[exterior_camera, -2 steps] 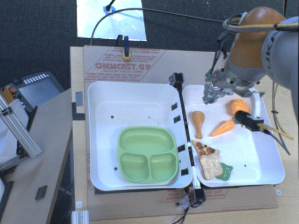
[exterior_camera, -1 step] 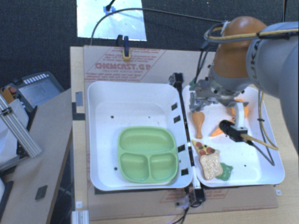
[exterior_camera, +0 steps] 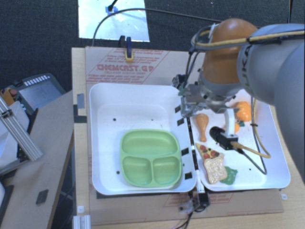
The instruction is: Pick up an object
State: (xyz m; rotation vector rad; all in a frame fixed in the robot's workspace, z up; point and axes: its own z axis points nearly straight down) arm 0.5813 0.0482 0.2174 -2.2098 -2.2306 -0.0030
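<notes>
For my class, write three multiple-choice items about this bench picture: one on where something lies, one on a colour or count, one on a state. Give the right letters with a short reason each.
1. Where does the divided plate lie?
A. in the left bin
B. in the right bin
C. on the grey side table

2. What colour is the divided plate?
A. red
B. light green
C. blue

3. How does the toy drumstick stand in relation to the bin floor?
A. lifted well above the bin
B. standing upright on its end
C. lying flat in the right bin

Answers: 1 A, the plate sits near the front of the left bin. 2 B, its whole surface is pale green. 3 C, the drumstick lies on the white floor beside the toy pizza slice and toast slice.
</notes>
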